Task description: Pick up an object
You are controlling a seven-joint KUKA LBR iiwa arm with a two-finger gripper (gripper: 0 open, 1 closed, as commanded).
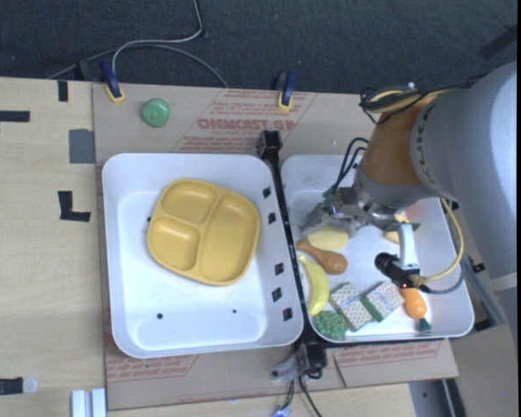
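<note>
Hand (337, 215) low in right bin (443, 320), above pale food piece (328, 238); its grip state cannot be determined. Yellow plate (203, 230) occupies left bin (130, 320).

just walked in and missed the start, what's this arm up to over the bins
A grey arm with an orange band reaches in from the right over the right bin, its tool low near the bin's upper left, above a pale yellow piece. Toy food lies there: a drumstick, a banana, a carrot, green grapes and two sponges. The left bin holds a yellow divided plate. Nothing looks lifted yet.
</note>
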